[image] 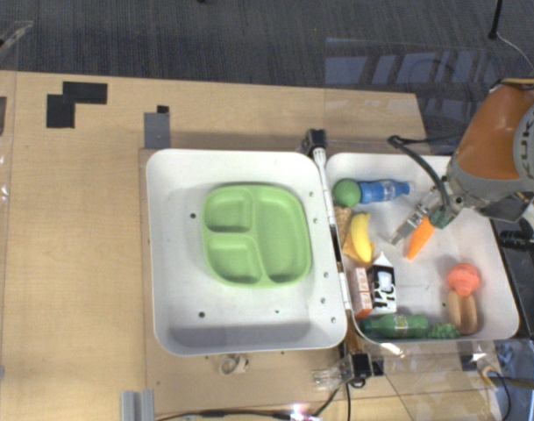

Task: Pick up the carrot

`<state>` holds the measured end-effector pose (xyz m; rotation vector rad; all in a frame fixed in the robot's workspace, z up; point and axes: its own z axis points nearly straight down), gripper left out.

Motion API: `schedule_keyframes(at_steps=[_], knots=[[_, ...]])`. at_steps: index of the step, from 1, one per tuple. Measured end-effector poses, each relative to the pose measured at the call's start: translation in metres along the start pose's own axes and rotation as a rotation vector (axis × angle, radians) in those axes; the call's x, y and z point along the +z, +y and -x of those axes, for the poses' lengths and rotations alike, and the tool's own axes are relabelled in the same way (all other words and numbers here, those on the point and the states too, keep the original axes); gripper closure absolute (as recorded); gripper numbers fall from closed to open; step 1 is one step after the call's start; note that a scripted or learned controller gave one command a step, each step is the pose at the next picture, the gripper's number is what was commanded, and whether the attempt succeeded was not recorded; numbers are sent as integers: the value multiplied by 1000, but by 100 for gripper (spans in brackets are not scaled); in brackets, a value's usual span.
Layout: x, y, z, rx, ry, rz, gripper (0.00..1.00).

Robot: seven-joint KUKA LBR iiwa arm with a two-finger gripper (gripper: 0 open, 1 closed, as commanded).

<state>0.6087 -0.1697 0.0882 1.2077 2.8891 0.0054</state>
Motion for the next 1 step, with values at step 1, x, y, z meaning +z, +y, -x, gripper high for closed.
schedule_keyframes(at_steps=[1], knots=[[-15,3,3,-6,-12,7,100]])
